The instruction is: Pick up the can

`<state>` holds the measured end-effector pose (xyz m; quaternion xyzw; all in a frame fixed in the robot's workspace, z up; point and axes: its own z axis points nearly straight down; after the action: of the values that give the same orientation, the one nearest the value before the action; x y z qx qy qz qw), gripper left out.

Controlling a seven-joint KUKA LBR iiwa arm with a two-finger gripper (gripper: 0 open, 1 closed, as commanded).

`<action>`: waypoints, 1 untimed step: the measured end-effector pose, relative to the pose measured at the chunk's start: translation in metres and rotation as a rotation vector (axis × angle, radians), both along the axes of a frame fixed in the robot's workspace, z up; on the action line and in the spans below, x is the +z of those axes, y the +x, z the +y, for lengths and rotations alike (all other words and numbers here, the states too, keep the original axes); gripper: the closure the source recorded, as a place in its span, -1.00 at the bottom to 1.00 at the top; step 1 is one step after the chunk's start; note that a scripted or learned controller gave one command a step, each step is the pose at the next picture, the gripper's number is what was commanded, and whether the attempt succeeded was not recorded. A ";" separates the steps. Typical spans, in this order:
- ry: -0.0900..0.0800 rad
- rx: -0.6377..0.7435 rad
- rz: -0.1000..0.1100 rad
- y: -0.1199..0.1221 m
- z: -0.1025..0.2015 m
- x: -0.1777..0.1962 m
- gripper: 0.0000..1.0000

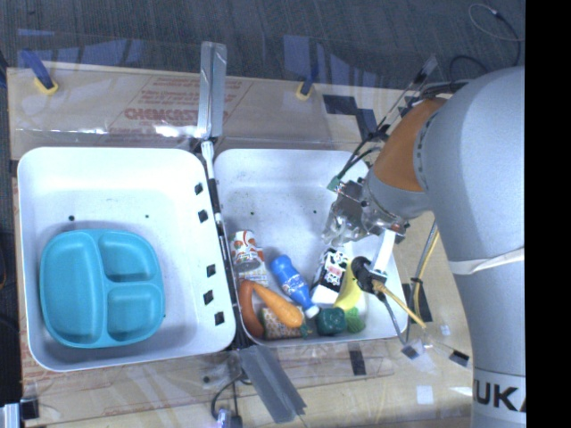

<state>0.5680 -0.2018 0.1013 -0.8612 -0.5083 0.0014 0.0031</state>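
Can (245,251): lies on side against left wall of right bin (268,172), at top of clutter heap. Gripper (343,230): well right of can, above black-and-white carton (333,269); open or closed, cannot tell. Risk: descent here would likely meet carton, not can; can may roll against blue bottle (291,279) and carrot (275,303) just right of can. Count: one can, one bottle, one carrot, one carton, two bins; one blue tray (103,285) left of can.
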 end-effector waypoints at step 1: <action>-0.002 0.220 -0.004 -0.039 0.047 0.160 1.00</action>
<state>0.5288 -0.1551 0.2609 -0.8001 -0.5999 0.0004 0.0009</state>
